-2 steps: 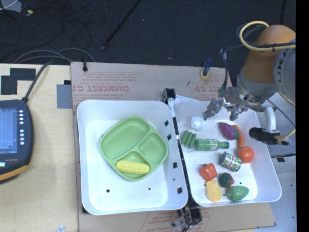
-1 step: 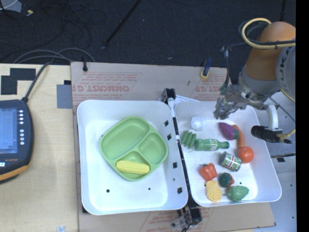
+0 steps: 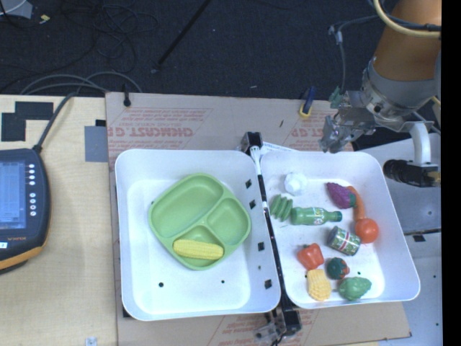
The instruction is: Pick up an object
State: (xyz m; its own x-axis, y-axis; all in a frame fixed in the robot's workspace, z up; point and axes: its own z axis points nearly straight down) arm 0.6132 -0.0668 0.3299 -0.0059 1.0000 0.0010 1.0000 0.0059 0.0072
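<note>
Two shallow white bins are seen side by side on the tabletop [image 3: 72, 121], over a cardboard sheet [image 3: 187, 125] whose red printing appears upside down and cannot be read with confidence.

In the left bin [image 3: 137, 265] a green divided plate [image 3: 198, 215] is held, and a yellow corn cob [image 3: 198, 249] is laid in its near compartment.

In the right bin [image 3: 392, 193] the toys are gathered. A green bottle [image 3: 315, 215] is laid on its side near the middle, its label too small to be read, with a small green ridged piece [image 3: 281, 207] just beside it and a white item [image 3: 294, 183] above. A purple eggplant [image 3: 338, 193] is set touching an orange carrot [image 3: 357, 202], and a red tomato [image 3: 366, 230] is found below them. A small tin can [image 3: 345, 241] is tilted, its label print illegible. Nearer the front edge a red pepper [image 3: 310, 255], a second corn cob [image 3: 318, 285], a dark teal item [image 3: 336, 268] and a green leafy vegetable [image 3: 354, 288] are clustered.

The hand [image 3: 337, 141] is held above the far edge of the right bin, apart from every toy; whether it is spread or pressed together cannot be told. Nothing is seen between its fingers.

A dark control pendant [image 3: 18, 204] with a lit screen is laid at the left.
</note>
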